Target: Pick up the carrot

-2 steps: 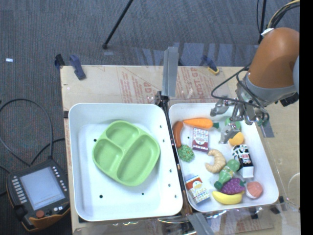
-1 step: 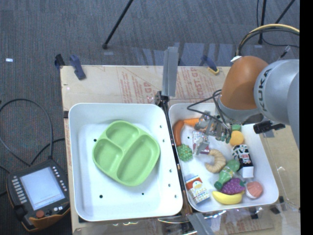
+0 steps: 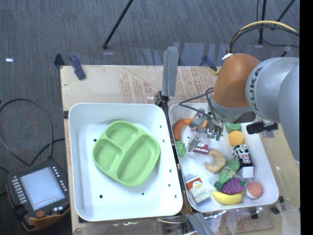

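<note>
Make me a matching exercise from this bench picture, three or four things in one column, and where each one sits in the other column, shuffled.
Things:
1. green divided plate
2. banana
3. croissant
4. carrot

Places:
A. near front edge of the right bin
B. far left corner of the right bin, beside the end effector
C. left bin
D. middle of the right bin

Pairs: 1-C, 2-A, 3-D, 4-B
</note>
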`<state>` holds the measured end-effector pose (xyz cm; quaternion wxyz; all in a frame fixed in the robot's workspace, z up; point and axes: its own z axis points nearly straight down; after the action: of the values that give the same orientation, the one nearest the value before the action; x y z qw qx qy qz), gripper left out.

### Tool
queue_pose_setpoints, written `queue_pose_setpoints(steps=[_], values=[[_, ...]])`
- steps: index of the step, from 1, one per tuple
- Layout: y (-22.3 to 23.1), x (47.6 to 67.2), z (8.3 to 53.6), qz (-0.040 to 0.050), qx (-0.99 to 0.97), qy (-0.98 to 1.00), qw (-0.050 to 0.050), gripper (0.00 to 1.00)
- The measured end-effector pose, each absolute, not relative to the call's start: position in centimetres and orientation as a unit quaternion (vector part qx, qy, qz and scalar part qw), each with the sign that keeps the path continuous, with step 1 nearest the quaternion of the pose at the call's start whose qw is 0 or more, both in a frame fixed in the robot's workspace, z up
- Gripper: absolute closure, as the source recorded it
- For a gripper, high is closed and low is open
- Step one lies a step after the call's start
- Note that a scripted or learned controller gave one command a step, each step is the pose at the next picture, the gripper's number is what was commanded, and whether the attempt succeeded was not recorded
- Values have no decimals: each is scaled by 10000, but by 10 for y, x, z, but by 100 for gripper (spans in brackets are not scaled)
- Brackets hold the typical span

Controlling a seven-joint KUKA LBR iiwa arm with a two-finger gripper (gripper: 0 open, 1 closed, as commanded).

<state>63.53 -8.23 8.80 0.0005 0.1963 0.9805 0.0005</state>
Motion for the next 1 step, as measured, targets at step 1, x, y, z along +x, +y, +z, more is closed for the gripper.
queue_pose_setpoints(steps=[1], values=[[-80, 637, 99, 5, 1933, 9811, 19, 100]])
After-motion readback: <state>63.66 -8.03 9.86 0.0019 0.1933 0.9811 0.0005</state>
